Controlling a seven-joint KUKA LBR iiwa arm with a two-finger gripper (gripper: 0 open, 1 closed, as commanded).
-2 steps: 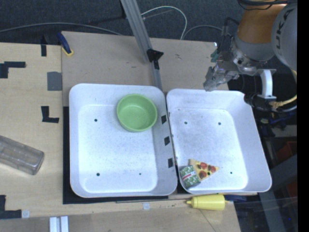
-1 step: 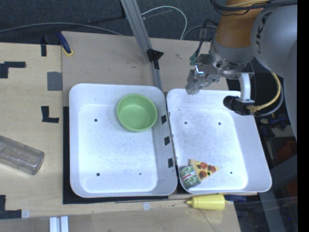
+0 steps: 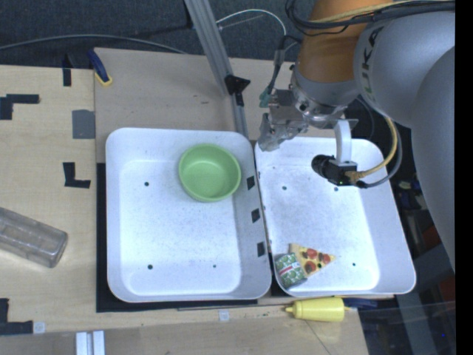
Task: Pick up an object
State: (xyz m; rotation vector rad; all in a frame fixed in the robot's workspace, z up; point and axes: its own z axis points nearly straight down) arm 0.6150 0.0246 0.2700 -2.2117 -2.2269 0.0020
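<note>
A light green bowl point(image 3: 210, 171) sits upright in the left bin point(image 3: 133, 272), near its back right corner. In the right bin point(image 3: 369, 220), a pizza-slice toy point(image 3: 314, 258) and a small green packet point(image 3: 290, 269) lie side by side at the front left corner. My gripper point(image 3: 276, 129) hangs below the orange band, over the back left corner of the right bin, close to the divide between the bins. It is to the right of the bowl and well behind the pizza slice. Nothing shows beneath it.
A yellow squeeze bottle point(image 3: 319, 310) lies on the bench just in front of the right bin. A clear plastic cylinder point(image 3: 29, 237) lies on the bench far left. A slanted metal pole point(image 3: 214, 50) rises behind the bins. A black cable fitting point(image 3: 336, 170) hangs over the right bin.
</note>
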